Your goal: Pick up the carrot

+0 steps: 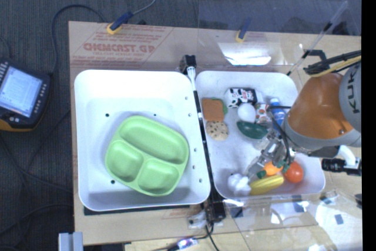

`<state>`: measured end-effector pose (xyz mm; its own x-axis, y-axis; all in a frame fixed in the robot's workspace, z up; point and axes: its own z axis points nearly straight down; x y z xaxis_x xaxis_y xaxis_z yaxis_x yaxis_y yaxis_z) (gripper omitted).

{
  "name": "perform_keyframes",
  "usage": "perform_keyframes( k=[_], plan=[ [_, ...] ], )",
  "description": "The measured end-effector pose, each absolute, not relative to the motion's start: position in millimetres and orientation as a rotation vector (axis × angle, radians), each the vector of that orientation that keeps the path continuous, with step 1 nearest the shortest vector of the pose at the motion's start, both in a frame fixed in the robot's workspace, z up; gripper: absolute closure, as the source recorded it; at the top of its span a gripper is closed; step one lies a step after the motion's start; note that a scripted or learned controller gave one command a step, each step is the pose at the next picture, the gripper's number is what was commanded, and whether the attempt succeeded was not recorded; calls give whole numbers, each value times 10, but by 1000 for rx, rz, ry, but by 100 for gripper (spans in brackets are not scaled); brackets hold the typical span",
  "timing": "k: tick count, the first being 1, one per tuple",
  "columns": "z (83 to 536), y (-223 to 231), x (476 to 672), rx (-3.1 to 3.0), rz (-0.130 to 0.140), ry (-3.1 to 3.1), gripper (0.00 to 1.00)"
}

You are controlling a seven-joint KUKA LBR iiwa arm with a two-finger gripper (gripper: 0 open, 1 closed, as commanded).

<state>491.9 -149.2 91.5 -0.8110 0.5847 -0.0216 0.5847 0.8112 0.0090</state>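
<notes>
The carrot [271, 170] is a small orange piece with a green tip. It lies in the right bin [226, 164] near the front, between a red tomato [294, 173] and a yellow banana [266, 184]. My gripper [269, 158] hangs low right over the carrot's upper left side, close to or touching it. The grey and orange arm [314, 111] reaches in from the right and hides part of the bin behind the gripper.
The right bin also holds a white lump [238, 183], a green leaf [252, 129], a cookie [217, 130], a toast slice [212, 109], a black-and-white cow toy [241, 96] and a white egg [247, 111]. A green divided plate [147, 154] sits in the left bin [94, 97].
</notes>
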Motion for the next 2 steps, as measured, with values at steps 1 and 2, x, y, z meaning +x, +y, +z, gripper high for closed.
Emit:
perform_keyframes(
  k=[1,2],
  plan=[
    [1000,-1480,4938,958,6,2967,100],
    [1795,-1192,5178,1283,0,2865,100]
  ],
)
